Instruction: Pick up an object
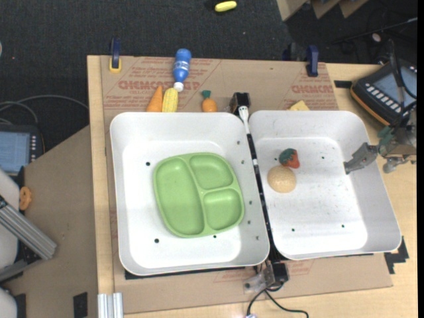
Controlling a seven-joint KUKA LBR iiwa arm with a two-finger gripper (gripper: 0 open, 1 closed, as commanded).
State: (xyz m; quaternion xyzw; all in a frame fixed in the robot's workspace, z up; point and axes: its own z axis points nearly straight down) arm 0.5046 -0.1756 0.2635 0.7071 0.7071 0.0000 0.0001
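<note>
From above, two white bins sit on a cardboard-covered bench (pixel 218 78) over dark carpet; the left bin (pixel 132 138) holds a green divided plate (pixel 197 194). In the right bin (pixel 371 217), a beige ball (pixel 281 179) touches a small red-and-green toy (pixel 289 158), perhaps a strawberry. The gripper (pixel 354 159) sits at that bin's right rim, well apart from both, its state impossible to tell.

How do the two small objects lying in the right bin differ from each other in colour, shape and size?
The tan ball is one plain pale colour; the strawberry toy is red with a green top. The tan ball is round and smooth; the strawberry toy is more irregular. The tan ball looks larger than the strawberry toy. Both lie close together in the right bin, near its left side.
</note>
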